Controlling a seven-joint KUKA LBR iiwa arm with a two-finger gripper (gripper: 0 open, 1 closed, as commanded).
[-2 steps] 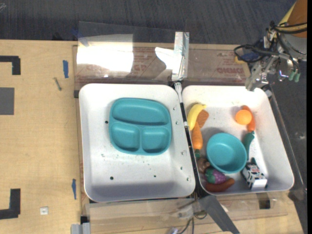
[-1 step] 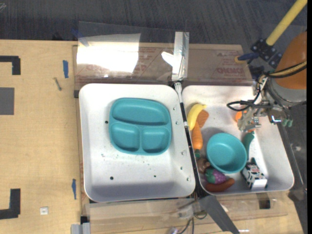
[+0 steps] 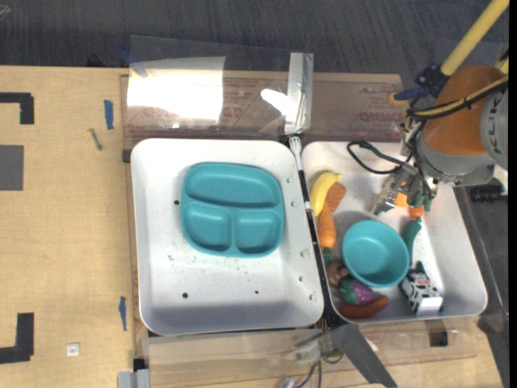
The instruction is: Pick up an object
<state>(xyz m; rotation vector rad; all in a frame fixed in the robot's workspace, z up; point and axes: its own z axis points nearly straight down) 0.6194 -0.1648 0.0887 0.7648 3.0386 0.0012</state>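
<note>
Two white bins [image 3: 153,297] sat on the worktop; one teal bowl [image 3: 374,252], one sectioned teal plate [image 3: 233,208]. The pincer's [image 3: 401,194] opening couldn't be told.

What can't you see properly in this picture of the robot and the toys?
- Gripper in the camera view: too small and blurred to tell what its fingers are doing.
- Toys under the teal bowl: the bowl covers part of the dark red one.
- Arm: cut off by the right edge.
- Small box: print too tiny to read.
</note>
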